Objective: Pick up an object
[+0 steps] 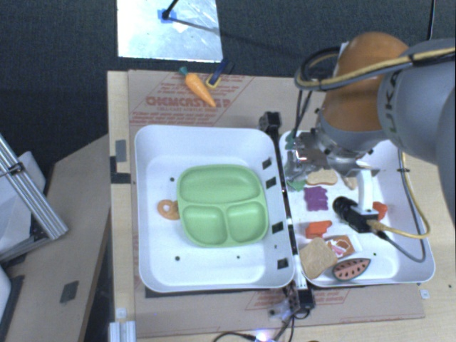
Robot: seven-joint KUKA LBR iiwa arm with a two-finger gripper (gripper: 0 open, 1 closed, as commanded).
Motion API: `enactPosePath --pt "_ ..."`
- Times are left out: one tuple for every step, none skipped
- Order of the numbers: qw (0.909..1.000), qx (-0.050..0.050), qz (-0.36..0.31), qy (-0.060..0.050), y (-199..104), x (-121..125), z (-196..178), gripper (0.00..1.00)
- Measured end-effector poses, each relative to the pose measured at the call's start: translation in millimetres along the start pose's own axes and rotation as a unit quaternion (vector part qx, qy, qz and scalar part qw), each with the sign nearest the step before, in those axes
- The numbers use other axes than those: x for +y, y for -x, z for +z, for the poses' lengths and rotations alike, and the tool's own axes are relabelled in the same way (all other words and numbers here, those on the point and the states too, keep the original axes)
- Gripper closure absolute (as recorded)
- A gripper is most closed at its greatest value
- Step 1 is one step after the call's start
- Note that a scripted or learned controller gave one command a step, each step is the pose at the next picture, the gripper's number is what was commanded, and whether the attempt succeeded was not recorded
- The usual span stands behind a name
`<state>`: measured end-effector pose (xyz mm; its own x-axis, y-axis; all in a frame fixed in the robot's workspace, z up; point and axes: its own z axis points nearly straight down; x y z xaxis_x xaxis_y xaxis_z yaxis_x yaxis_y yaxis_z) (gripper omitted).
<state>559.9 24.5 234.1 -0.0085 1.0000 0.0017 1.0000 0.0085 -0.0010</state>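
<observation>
Judging from the arm lowered over the right bin (417,258), nothing is seen lifted yet, the purple piece (315,197) lies just below the gripper (308,161), whose state cannot be told.

Glossy white plastic bins (206,140), smooth matt green plastic tray (221,204), brown printed cardboard (185,100) beneath.
</observation>
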Motion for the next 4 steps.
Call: enactPosePath --pt "1.0000 0.000 0.000 0.000 -42 -22 6 1.00" --pt "1.0000 0.000 0.001 0.002 -50 -6 5 1.00" --pt "1.0000 -0.001 0.004 0.000 -38 -15 2 1.00" --pt "1.0000 0.000 0.001 0.001 -52 -12 3 1.00"
